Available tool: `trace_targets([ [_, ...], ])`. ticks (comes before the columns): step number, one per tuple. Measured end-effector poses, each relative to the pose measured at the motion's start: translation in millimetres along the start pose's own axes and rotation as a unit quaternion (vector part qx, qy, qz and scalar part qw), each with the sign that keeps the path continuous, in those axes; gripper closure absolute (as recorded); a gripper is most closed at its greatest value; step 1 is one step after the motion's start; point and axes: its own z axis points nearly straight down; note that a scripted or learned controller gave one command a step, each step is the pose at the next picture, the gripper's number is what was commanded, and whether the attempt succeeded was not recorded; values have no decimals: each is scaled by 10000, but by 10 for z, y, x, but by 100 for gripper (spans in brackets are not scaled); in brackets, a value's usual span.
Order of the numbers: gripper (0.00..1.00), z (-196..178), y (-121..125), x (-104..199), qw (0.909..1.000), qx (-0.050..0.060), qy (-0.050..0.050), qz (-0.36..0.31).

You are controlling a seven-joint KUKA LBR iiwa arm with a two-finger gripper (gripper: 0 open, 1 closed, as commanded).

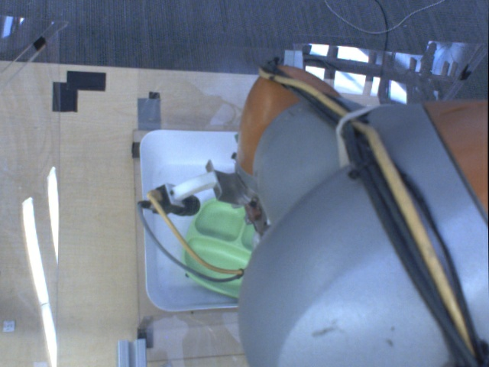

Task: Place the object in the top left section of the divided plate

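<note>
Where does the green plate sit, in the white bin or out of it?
In it. The green plate lies on the floor of the white bin, within its walls; the grey arm hides its right part.

Hidden under grey arm [344,266]: right part of green divided plate [214,222], right part of white bin [158,170]; cut off by right and bottom edges: arm itself.

View: I see the grey arm [367,243] over the white bin [157,167], hiding its right part | green divided plate [218,220] lies in that bin, its right side under the arm | black L-shaped mark [72,90] on bench [92,243], far left
</note>
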Motion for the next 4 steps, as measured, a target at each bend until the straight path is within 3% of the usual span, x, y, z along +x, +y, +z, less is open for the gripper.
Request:
trace_targets([
  [1,100,-88,15,40,10000,-34,48,-6],
  [2,0,-85,14,39,10000,-35,43,-9],
  [3,100,-167,21,75,9999,-62,79,-20],
  [4,0,-168,19,75,10000,-59,76,-21],
])
